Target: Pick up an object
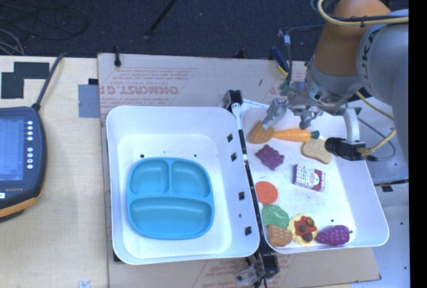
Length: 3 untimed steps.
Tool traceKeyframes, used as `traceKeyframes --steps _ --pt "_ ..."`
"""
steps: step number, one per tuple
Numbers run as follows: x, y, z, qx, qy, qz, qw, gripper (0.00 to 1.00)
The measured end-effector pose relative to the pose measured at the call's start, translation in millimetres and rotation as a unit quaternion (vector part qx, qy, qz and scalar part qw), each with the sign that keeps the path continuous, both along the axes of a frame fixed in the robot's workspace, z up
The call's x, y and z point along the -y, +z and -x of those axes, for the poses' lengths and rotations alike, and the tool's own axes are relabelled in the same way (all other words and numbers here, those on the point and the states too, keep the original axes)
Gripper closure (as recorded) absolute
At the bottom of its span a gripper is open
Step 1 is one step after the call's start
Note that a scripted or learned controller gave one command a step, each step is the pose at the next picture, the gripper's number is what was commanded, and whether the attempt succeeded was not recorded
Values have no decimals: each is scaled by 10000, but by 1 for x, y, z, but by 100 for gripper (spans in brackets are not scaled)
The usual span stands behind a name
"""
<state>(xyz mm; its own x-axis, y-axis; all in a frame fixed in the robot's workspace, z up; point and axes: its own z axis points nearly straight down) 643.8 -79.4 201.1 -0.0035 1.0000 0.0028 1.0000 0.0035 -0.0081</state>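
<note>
My gripper hangs over the far end of the right bin, its two grey fingers spread apart with nothing between them. Just below the fingers lies an orange carrot. A tan bread piece sits under the left finger and a toast slice lies right of the carrot. Further forward in the bin are a purple grape cluster, a maroon box, an orange-red disc, a green leaf, a pizza piece and a purple bunch.
The left bin holds a blue divided plate. A black clamp line runs along the shared rim between the bins. A tablet controller rests on the bench at far left. The arm's orange band looms at upper right.
</note>
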Motion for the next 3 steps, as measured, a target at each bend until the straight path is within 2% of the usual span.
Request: traceKeyframes --steps 1,2,3 --pt "54 82 -1 51 -33 33 10000 0" --pt "2 -60 16 -70 -8 -12 10000 0" --pt "31 -118 1 4 -28 3 10000 0"
